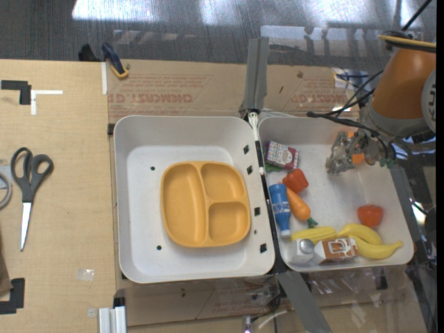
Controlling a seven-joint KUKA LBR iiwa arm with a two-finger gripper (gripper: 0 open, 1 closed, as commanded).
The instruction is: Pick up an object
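Presently the gripper (340, 159) hangs over the right bin (326, 134), upper right — finger state cannot be told. Nothing seen between them. Tomato (370, 215) and banana (361, 240) lie below; yellow tray (205, 203) occupies the left bin (132, 186).

Grey arm (402, 109), broad orange band, black cables; small metal gripper (340, 159), orange spot

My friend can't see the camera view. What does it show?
A robot arm's gripper hangs over the right bin, which holds bananas, a carrot, a blue bottle and other toy food. The left bin holds a yellow plate.
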